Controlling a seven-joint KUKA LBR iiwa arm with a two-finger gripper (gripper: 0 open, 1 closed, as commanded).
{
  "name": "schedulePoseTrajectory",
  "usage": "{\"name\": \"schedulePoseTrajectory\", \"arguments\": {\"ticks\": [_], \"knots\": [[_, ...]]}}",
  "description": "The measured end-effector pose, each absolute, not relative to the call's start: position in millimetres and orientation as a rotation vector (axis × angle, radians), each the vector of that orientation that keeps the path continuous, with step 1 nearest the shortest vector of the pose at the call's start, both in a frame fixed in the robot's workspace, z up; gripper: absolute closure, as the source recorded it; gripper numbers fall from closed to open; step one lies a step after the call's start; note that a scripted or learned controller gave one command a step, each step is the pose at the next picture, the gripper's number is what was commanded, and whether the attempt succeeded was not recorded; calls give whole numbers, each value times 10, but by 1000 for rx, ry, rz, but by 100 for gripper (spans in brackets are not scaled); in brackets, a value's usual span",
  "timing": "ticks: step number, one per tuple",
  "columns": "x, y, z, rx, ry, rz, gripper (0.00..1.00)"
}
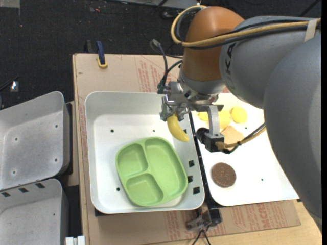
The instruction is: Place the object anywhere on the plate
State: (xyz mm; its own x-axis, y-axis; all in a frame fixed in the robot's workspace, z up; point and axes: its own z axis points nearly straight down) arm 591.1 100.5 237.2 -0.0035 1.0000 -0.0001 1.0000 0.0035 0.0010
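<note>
Grey forearm of the arm (286, 80) dominates the near right of the view, orange wrist band above the gripper (174, 111). Gripper is pinching the banana (177, 128) at its upper end, fingers closed on the fruit; the rest of the banana hangs free below the fingers. Banana's long axis runs down and slightly to view-right from the gripper, free tip pointing toward the right rim of the left bin (102, 116), roughly at the divide between the two bins. Green compartment plate (150, 172) lies below and to view-left of the gripper, flat on the floor of that bin, apart from the banana's tip. Key relation for the coming move, as I judge it: the plate's upper right compartment is the nearest landing spot, just below-left of the hanging tip, so a short shift toward the plate and a descent should suffice. Since the fruit hangs nearly along the drop direction, it will likely tip over on release; risk is it rolling off the plate's raised rim toward the bin wall. Beyond the gripper on its right, the right bin (265, 188) holds a brown round cookie-like piece (224, 174), yellow pieces (237, 115) and a tan wedge (231, 135), none involved.
</note>
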Motion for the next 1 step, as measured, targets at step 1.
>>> {"name": "schedulePoseTrajectory", "arguments": {"ticks": [1], "knots": [[5798, 1053, 2415, 2220, 2226, -2, 100]]}}
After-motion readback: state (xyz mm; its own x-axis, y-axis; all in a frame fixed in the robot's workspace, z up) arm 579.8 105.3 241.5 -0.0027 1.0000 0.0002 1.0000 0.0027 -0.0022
